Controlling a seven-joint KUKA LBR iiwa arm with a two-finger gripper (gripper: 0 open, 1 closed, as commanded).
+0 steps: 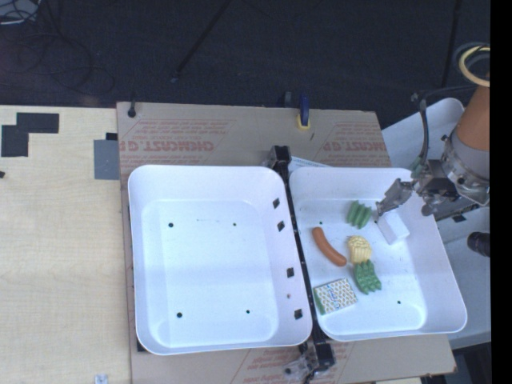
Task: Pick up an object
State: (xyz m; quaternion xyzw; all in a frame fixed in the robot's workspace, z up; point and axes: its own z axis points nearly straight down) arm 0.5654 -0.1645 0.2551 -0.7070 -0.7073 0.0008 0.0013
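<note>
Toy sausage [329, 246] lies in the right bin [432, 314], its long axis slanting from upper left to lower right, the lower end pointing toward the yellow corn piece [359, 250] just beside it. Above the corn sits a green ribbed piece [358, 214]; below the corn, another green piece [367, 278]; below the sausage, a flat patterned packet [335, 295]. A small white block [392, 229] lies to the corn's upper right. The gripper [400, 194] hangs over that block, perhaps touching it; whether its fingers are apart or together cannot be told. The left bin [144, 254] adjoins.
</note>
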